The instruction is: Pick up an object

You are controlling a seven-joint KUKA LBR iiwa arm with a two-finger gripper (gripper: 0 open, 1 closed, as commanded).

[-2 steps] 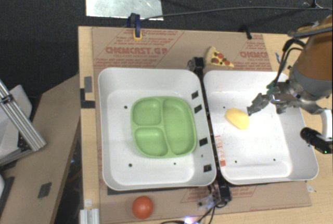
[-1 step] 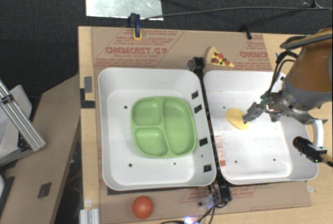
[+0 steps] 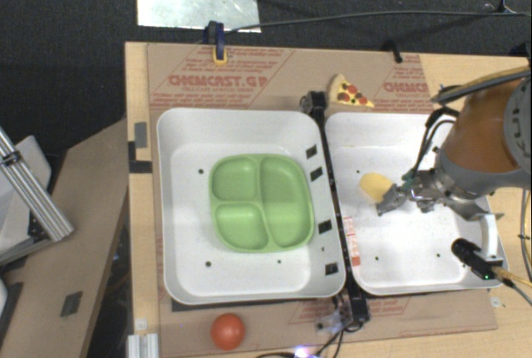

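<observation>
In the right bin (image 3: 366, 261), right of the frame's centre, a small yellow piece (image 3: 375, 183) lies on the white floor near the bin's left wall, its long axis running roughly left to right. The claw (image 3: 391, 200) sits just beside it, at its lower right, so the piece lies up and left of the tips. I cannot tell whether the claw is spread or pressed together, and nothing shows between its tips.

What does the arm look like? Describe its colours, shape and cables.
The arm has a rounded orange band above a grey wrist. Black cables loop along its left side. The gripper is grey metal, and a dark part with a small green light sits below the wrist.
</observation>
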